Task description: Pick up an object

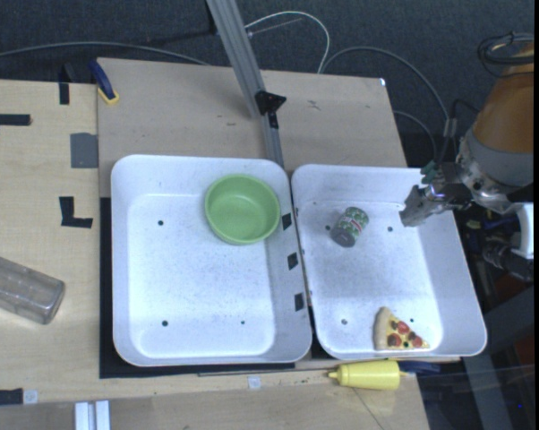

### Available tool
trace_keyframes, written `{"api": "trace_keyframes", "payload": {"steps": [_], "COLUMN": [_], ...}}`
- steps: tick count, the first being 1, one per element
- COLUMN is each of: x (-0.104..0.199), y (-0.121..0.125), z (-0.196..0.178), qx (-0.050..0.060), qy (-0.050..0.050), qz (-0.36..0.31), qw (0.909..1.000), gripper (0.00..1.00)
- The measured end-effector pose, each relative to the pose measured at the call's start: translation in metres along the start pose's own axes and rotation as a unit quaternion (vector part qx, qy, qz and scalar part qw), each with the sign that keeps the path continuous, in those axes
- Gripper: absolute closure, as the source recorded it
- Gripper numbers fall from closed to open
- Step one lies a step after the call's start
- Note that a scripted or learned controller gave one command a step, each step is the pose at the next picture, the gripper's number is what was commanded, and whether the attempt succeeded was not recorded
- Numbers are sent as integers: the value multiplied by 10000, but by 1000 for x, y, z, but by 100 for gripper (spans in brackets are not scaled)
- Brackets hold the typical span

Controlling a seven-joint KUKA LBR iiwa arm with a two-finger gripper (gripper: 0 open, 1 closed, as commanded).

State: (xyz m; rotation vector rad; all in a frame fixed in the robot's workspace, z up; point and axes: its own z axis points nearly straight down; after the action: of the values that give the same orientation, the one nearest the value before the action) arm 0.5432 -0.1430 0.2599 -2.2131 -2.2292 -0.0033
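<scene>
Two white bins are sitting side by side on the desk [341,115]. In the right bin [449,267], a small green can [349,226] is lying on its side near the far edge, left of centre. Its long axis is running slantwise, one end pointing toward the far right corner, the other toward the near left. The pincer [419,206] is hanging over the far right rim of that bin, to the right of the can and apart from it. Whether it is released or clenched cannot be told at this blur. The arm is reaching in from the right, orange band [511,119] above the grey wrist, tool end pointing left and down.

A pizza slice [396,330] is lying by the near right corner. A green bowl [243,209] is resting at the far right of the left bin [162,312].
</scene>
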Motion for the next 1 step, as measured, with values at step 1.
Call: {"api": "trace_keyframes", "payload": {"steps": [1], "x": [58], "y": [8], "z": [-3], "qx": [8], "qy": [2], "qz": [-3], "qw": [10000], "gripper": [100]}}
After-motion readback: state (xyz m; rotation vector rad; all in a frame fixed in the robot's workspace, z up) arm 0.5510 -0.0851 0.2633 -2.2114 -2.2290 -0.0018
